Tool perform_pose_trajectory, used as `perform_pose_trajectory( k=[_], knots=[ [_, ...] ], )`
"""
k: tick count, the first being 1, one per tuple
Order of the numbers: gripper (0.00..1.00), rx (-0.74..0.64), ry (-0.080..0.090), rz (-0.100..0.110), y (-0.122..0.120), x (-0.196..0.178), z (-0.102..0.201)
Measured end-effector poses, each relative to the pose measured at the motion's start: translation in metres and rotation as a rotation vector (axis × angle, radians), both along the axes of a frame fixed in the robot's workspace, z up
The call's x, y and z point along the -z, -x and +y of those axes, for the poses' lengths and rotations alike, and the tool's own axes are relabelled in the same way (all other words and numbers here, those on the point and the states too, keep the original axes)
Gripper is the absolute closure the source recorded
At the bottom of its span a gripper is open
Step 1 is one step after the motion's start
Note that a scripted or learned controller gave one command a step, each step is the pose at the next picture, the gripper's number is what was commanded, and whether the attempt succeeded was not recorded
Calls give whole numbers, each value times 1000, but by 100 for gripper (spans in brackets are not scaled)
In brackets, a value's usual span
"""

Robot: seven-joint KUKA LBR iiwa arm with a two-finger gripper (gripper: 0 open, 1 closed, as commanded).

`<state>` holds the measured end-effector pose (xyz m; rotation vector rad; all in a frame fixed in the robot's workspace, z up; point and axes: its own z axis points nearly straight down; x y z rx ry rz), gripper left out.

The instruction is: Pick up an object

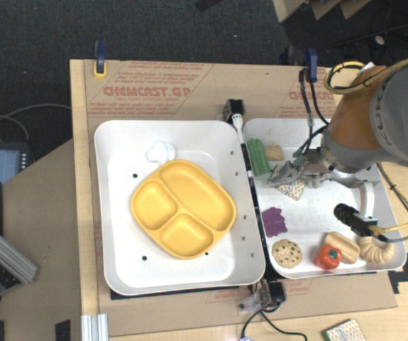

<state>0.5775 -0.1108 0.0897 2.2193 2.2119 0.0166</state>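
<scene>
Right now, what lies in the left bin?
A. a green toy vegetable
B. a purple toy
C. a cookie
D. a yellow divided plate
D: the yellow divided plate, with three compartments, rests in the left bin, while the small toy foods lie in the right bin.

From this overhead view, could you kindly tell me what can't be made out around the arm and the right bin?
- Gripper: blurred and small in the camera view, so whether it is open or shut, or touching the patterned piece beneath it, is unclear.
- Right bin: its far right part is hidden under the grey arm.
- Tan item beside the green piece: too small to identify.
</scene>
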Motion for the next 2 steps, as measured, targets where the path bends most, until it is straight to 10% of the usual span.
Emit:
perform_pose_trajectory(
  k=[1, 2],
  knots=[
    [100, -4, 6, -3, -2, -12, -1],
    [0, -5, 5, -1, -2, -11, -1]
  ],
)
